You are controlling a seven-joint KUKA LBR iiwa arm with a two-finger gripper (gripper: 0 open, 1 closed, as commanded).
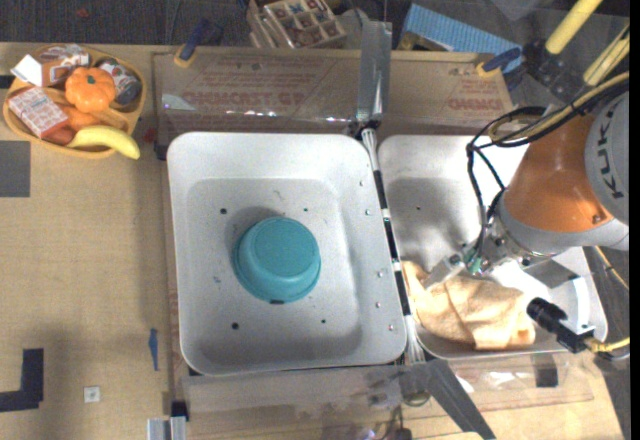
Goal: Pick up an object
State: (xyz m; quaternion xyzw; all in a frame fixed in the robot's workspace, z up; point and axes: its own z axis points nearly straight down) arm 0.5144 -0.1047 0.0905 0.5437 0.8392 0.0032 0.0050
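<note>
Just below the gripper (470, 266) lies a tan cloth (480, 313); touching it.

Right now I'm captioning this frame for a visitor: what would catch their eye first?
Probably the teal bowl, upside down in the middle of the left bin. Next, the arm's orange band, above the gripper low over a crumpled tan cloth in the right bin.
</note>
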